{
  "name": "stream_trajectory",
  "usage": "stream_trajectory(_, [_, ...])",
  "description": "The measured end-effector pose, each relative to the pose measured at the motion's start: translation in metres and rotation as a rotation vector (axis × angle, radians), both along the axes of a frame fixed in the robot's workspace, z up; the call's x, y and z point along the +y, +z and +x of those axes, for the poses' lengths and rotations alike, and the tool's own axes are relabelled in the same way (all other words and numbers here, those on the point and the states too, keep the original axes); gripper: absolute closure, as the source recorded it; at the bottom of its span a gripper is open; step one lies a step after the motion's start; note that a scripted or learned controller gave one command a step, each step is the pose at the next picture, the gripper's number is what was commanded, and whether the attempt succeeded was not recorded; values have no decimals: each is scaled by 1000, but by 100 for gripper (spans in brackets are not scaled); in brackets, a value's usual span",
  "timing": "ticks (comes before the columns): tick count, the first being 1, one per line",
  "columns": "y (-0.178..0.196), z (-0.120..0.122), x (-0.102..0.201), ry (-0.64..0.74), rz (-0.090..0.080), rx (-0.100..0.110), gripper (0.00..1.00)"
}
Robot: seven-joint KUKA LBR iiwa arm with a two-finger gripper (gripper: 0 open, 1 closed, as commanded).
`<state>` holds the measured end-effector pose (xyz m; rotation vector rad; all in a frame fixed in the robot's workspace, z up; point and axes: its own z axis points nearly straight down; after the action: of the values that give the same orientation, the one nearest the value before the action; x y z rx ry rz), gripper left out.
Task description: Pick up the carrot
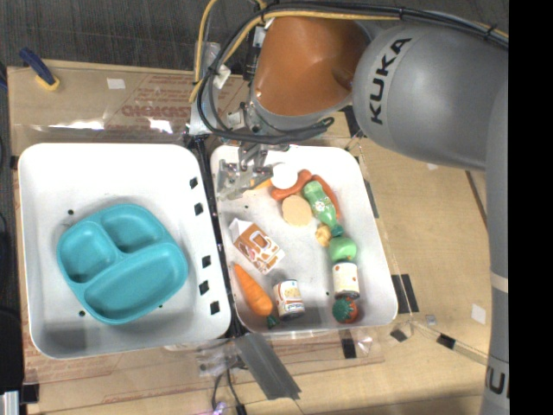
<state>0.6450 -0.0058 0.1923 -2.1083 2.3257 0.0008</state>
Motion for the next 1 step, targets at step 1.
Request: stream_trajectory(1, [1,12,-58,116,-1,-1,100])
